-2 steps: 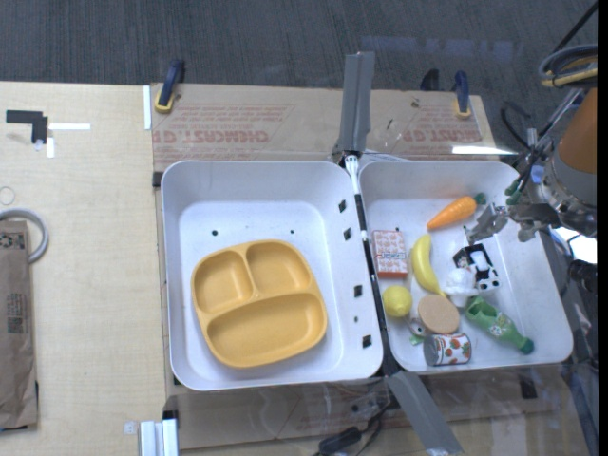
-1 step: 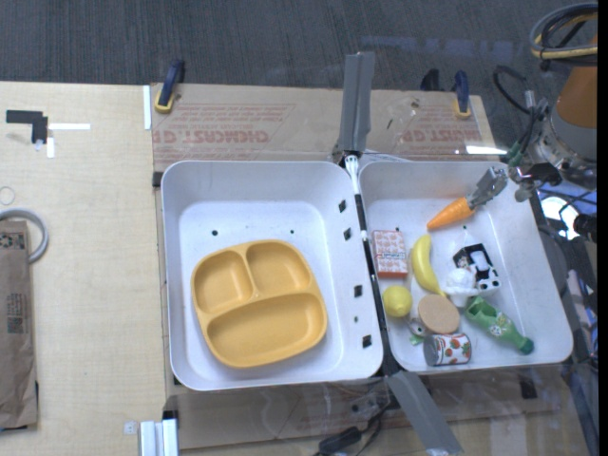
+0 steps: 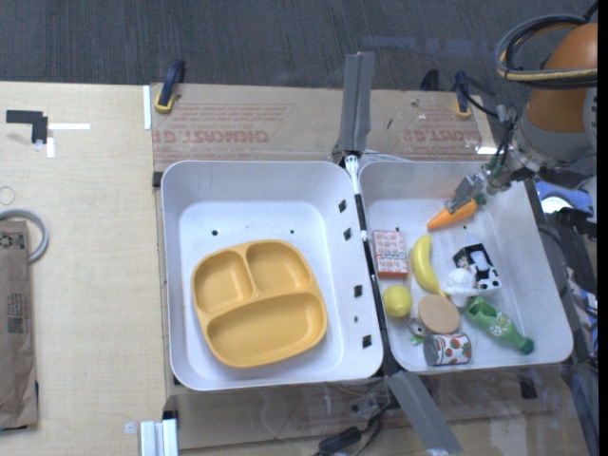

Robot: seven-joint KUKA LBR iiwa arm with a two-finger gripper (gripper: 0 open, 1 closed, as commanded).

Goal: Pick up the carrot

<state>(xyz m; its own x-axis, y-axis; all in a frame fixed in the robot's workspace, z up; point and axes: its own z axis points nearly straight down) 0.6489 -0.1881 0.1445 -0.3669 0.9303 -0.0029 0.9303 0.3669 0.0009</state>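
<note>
The carrot (image 3: 447, 218) is small and orange, and it lies tilted in the upper part of the right bin (image 3: 532, 255), with its thicker end pointing up and to the right. My gripper (image 3: 468, 196) reaches in from the right and sits right at that upper end, touching or just above it. The arm's grey wrist and orange band (image 3: 567, 74) rise behind it at the top right corner.
Below the carrot the right bin holds a red-and-white box (image 3: 389, 252), a banana (image 3: 422, 263), a lemon (image 3: 397, 301), a round brown piece (image 3: 439, 313), a can (image 3: 447, 349), a green bottle (image 3: 498, 326) and a black-and-white toy (image 3: 474, 266). A yellow divided plate (image 3: 258, 301) lies in the left bin (image 3: 190, 207).
</note>
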